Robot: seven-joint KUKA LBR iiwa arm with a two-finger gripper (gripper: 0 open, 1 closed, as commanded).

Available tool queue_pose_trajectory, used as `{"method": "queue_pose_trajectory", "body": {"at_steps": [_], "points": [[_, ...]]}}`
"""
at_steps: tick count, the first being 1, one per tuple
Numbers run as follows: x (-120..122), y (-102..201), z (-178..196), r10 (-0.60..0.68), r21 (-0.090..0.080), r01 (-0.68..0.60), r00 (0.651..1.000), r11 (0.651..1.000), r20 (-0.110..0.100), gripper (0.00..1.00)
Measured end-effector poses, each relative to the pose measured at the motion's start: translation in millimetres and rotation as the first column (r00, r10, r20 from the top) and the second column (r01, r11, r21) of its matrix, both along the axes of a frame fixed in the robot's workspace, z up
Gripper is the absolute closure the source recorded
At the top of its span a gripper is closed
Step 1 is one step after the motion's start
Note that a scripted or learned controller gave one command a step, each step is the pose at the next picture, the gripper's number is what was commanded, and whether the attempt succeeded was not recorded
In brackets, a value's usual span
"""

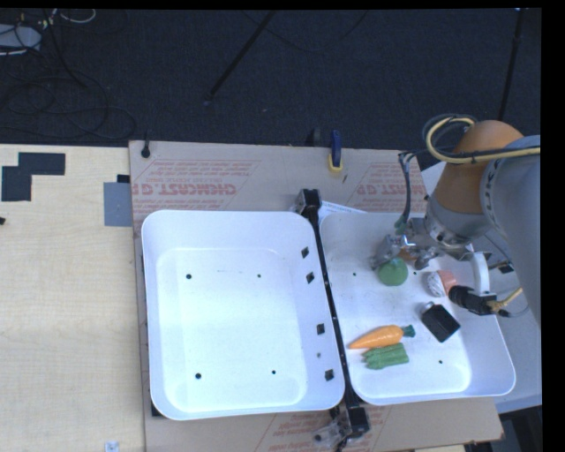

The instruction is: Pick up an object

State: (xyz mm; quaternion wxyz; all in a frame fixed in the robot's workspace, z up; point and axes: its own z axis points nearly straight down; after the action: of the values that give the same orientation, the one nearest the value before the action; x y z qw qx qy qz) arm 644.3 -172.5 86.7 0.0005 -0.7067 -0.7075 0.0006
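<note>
Reaching in from the right over the right bin (494, 375) and hanging the gripper (399, 253) just above a green ball (393, 274), too close for telling contact. Lying nearer that bin's front edge: an orange carrot (378, 336), resting against a green vegetable (387, 357) just below it. Sitting slightly right of both, apart, a black block (440, 322). Standing alongside, the left bin (159, 265).

Pale wood bench (62, 318), dark tape patches (40, 168) near its left edge. Dark carpeted floor (265, 79) beyond far edge, cables (78, 16) lying loose. Even light.
</note>
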Motion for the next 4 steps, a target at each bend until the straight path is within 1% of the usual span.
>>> {"method": "queue_pose_trajectory", "body": {"at_steps": [1, 2, 3, 4], "points": [[0, -4, 1, 0.0, 0.0, 0.0, 1.0, 1.0, 0.001, 0.0], [-1, 53, 0, 0.003, 0.003, -0.003, 1.0, 1.0, -0.003, 0.0], [-1, 50, 10, 0.0, 0.001, 0.0, 1.0, 1.0, -0.004, 1.0], [-58, 73, 1, -0.004, 0.001, 0.004, 1.0, 1.0, -0.002, 1.0]]}}
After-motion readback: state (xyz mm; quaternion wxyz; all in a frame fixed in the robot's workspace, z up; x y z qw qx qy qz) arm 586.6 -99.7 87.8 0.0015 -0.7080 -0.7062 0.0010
